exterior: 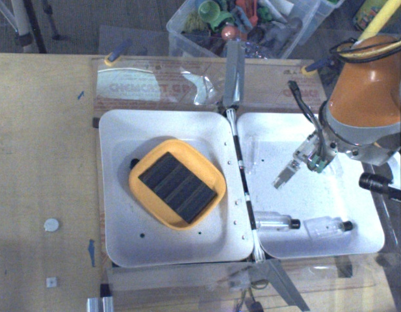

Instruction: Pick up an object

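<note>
Two clear tubes [277,223] [327,226] lie at six o'clock in the right bin [366,242], the gripper [286,174] poised above at twelve, grip state unclear, so the approach seems underway and a descent comes next.

Single fixed overhead camera, slanted.
Looks down on the divider [242,174] between left bin [116,194] and right bin [362,239]; moderately near, bench edges visible beyond.
</note>
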`<state>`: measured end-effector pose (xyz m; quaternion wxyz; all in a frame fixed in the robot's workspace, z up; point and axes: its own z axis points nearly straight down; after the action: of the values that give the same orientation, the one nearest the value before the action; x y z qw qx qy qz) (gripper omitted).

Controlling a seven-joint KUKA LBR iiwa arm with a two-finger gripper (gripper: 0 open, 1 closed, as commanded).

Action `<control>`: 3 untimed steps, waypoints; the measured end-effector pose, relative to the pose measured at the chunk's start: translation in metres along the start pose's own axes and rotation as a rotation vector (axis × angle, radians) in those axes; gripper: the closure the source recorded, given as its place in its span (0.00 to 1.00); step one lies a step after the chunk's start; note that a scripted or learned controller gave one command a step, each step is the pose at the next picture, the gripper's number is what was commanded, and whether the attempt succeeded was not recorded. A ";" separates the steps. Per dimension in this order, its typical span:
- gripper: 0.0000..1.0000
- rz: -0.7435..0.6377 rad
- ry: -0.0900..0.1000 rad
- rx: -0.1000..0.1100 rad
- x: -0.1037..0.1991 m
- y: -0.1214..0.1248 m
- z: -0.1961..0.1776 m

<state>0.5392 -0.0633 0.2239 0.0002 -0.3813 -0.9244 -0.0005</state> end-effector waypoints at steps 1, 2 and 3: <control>0.00 -0.156 -0.007 -0.004 -0.045 0.068 -0.012; 0.00 0.374 0.001 0.002 -0.017 0.073 0.039; 0.00 0.375 0.001 0.001 -0.017 0.073 0.039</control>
<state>0.6025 -0.0234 0.1850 0.0008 -0.5468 -0.8373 0.0001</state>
